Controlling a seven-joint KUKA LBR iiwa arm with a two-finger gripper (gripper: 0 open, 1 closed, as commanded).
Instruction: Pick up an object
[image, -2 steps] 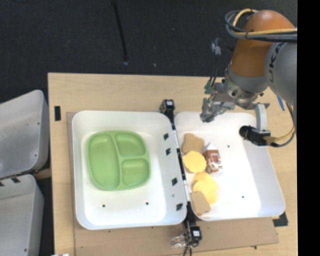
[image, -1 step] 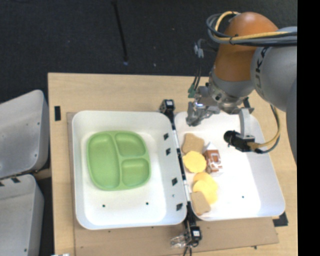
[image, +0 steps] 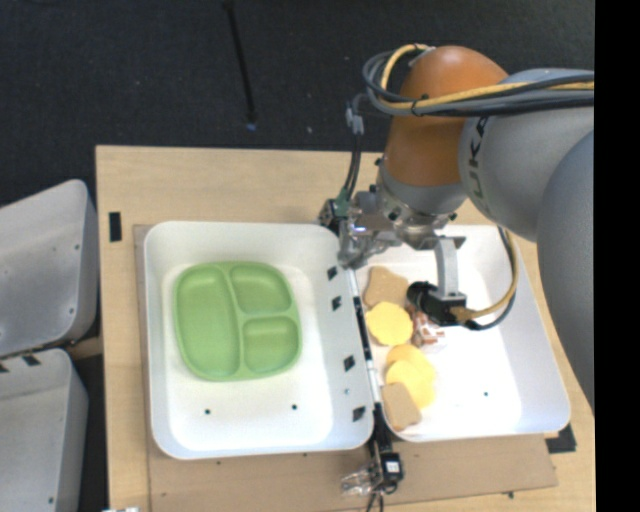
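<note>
Arm (image: 470, 130) is reaching in from the right, wrist sitting over the far left corner of the right bin (image: 500, 405). Gripper (image: 352, 246) is hanging at the far end of the divider where the two bins are meeting. Whether it is spread or clamped is not readable from this angle, and nothing is visibly being held.

Loose objects are lying in a rough line down the left side of the right bin, along the divider:
- Tan slice (image: 381, 286) is lying flat, just near and right of the gripper. It is the closest item, close beside the gripper but not under it.
- Yellow disc (image: 388, 324) is sitting on the near side of the tan slice and is touching or overlapping its edge.
- Yellow piece (image: 412, 374) is lying nearer still, a little to the right.
- Tan wedge (image: 402, 408) is resting at the near end of the line, partly tucked under the yellow piece and close to the bin's near left corner.
- Small pinkish item (image: 431, 334) is lying just right of the yellow disc. It is too small to identify.

Green tray (image: 238, 320), with its compartments, is lying flat in the middle of the left bin (image: 160, 420), well apart from the gripper. Both bins are sitting on the wooden bench (image: 120, 185).
</note>
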